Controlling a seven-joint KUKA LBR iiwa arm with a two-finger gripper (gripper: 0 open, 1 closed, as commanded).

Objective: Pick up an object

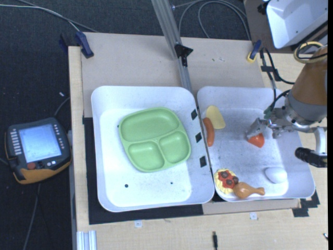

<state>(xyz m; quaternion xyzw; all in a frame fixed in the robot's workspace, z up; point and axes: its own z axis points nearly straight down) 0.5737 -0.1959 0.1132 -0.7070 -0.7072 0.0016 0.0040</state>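
Right bin [291, 186], centre: red piece [255, 139] directly beneath gripper [265, 127], slightly to its left. Fingers spread and straddling it from above, not closed; nothing gripped. Arm entering from right.

The arm [307, 82] enters as a rounded orange-brown band, glossy, with a pale grey ring beneath it at the wrist [304, 111]. Above it sits a large white, smooth-cornered housing [294, 9] with a darker underside. A yellow loop of cable [307, 48] curls at the top of the band, and black cables [270, 69] run down beside it. The gripper [268, 125] is small, of grey metal with dark fittings.
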